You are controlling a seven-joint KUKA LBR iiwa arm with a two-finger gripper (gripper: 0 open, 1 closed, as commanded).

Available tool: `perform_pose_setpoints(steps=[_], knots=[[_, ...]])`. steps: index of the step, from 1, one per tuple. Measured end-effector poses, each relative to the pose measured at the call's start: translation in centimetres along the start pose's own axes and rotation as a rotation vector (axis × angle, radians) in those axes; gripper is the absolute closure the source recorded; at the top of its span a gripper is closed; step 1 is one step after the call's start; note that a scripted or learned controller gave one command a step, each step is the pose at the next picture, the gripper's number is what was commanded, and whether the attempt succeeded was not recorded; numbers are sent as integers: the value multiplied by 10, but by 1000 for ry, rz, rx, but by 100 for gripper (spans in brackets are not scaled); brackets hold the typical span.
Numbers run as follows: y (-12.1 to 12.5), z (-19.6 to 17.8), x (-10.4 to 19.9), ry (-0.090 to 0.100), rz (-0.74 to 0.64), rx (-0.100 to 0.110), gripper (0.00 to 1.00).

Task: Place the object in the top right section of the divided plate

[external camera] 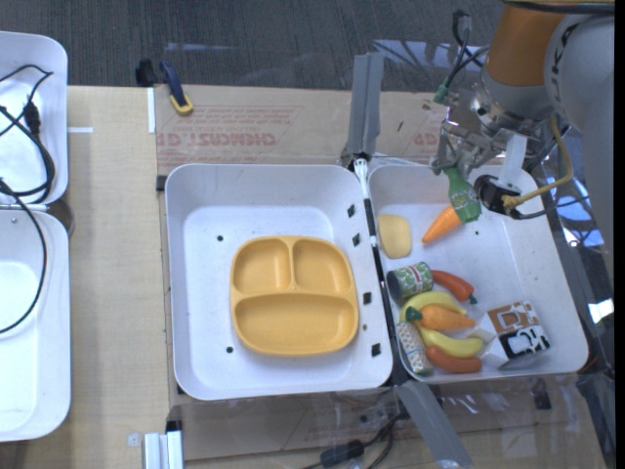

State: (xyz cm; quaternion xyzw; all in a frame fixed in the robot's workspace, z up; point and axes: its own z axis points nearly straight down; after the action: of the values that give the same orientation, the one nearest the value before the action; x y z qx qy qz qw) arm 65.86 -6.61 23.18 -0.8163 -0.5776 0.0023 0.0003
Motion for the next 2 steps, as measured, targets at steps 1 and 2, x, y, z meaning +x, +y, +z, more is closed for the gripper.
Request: perform_pose_setpoints(steps=[1,2], knots=[[-38,37,64,1,-173,0,100],[-92,41,88,1,-496,-1,100]])
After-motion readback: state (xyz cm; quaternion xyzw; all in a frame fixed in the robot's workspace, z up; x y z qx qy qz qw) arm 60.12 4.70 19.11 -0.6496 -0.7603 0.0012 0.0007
